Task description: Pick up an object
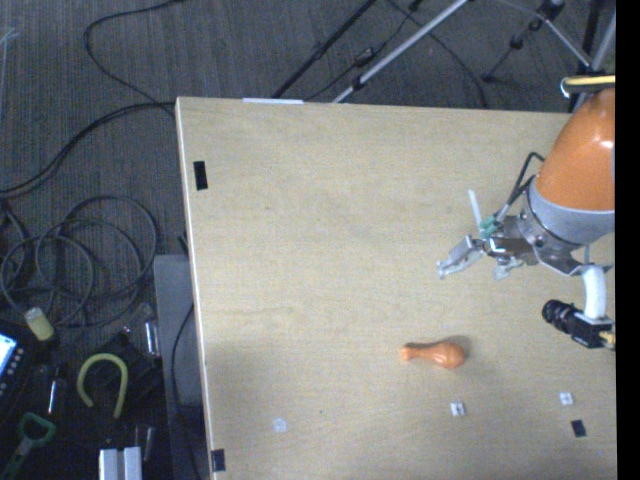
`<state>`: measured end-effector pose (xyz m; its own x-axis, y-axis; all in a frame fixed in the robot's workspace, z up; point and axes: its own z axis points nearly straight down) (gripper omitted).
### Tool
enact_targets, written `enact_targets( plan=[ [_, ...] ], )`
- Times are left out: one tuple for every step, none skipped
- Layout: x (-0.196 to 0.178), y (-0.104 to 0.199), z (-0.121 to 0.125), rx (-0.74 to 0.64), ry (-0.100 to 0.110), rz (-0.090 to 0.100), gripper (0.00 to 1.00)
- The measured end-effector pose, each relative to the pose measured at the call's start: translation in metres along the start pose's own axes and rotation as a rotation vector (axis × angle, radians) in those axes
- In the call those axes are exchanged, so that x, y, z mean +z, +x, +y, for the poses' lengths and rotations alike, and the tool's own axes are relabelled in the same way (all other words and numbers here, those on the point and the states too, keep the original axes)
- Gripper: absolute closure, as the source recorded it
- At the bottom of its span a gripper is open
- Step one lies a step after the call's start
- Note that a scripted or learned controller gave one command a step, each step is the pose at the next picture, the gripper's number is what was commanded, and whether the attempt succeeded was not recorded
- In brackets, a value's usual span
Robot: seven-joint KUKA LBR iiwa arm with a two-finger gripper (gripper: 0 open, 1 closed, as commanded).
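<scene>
Orange and pear-shaped, a small toy (435, 354) is lying on its side on the pale wooden table (330, 228), sitting low and toward four o'clock from the middle of the tabletop, with its thin neck pointing toward nine o'clock and its rounder end toward three o'clock. Nothing is touching it.

Up at about one o'clock from the toy, and well apart from it, the claw (452, 262) is hanging over the bare wood, reaching in from three o'clock. Its pale metal fingers (460, 251) are pointing toward nine o'clock and looking slightly spread, with nothing between them. A thin white stick with a green bit at its base is slanting up from just behind the claw.

Behind that, the arm (580, 183) is showing its orange band and grey wrist at the three o'clock side of the view, with a black cable looping over it and a black fitting hanging below.

A few small markers are lying on the wood at about five o'clock from the toy, and a black tag (200, 175) is sitting near the table's ten o'clock corner.

Dark carpet is lying around the table, with black cables (80, 248) coiling at nine o'clock and tripod legs (440, 13) crossing at twelve o'clock.
</scene>
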<state>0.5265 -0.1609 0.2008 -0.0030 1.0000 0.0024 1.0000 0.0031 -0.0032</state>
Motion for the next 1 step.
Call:
enact_targets(
  plan=[
    [0.0958, -0.0308, 0.0445, -0.089, 0.0, -0.002, 0.0]
  ],
)
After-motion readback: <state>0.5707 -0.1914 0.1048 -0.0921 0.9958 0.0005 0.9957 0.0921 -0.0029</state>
